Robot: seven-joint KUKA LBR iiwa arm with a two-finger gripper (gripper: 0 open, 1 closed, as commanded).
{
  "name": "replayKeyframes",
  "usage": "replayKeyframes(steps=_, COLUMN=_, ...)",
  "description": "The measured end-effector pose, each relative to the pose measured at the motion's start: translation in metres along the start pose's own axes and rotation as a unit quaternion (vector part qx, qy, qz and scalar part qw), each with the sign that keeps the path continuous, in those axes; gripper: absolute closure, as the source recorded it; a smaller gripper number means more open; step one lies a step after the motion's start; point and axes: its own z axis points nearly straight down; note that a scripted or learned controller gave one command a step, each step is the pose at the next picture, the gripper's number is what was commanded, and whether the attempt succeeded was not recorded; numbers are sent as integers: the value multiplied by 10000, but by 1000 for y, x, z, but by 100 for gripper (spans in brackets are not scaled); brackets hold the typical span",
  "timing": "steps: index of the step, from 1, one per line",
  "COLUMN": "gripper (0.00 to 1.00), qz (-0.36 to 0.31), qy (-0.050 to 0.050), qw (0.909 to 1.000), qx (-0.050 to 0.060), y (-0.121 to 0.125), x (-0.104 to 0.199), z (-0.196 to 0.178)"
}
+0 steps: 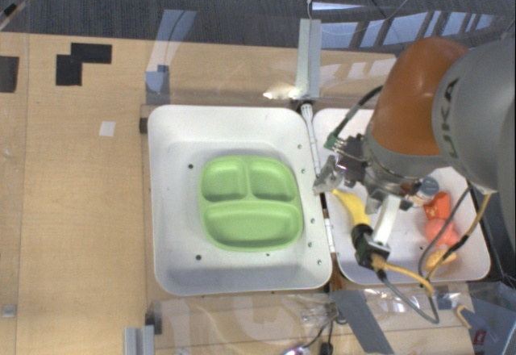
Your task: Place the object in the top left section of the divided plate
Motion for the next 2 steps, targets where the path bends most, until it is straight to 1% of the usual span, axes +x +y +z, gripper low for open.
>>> replayKeyframes(steps=1, gripper=0, qz=1165, qy=-5, qw=9932, qx=-1, y=160, x=88, z=58)
replayKeyframes(steps=2, gripper=0, qz=2090, qy=6, qw=9779, qx=-10, y=141, x=96, z=-24)
